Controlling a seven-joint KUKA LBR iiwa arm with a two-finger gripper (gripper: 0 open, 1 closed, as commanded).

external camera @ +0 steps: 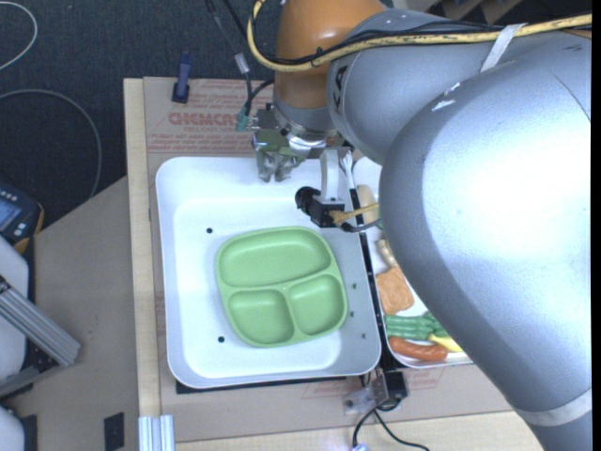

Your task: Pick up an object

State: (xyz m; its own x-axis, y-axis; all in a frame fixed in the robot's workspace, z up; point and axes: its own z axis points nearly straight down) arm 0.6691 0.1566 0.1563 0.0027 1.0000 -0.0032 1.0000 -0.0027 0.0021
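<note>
Filling the right of the frame, the smooth grey metal arm (488, 186) with orange band reaches over the bins toward upper centre. Its two-finger gripper (273, 165) hangs at the far rim of the left shallow white plastic bin (178, 252); grip state cannot be told. Candidate object: a glossy light-green three-compartment plastic tray (280, 285), lying flat mid-bin, near the gripper and untouched.

text: "CHEMCAS…", red, partly hidden | on: brown cardboard sheet (208, 113) under the bins, far edge | smaller red lines below: unreadable
</note>
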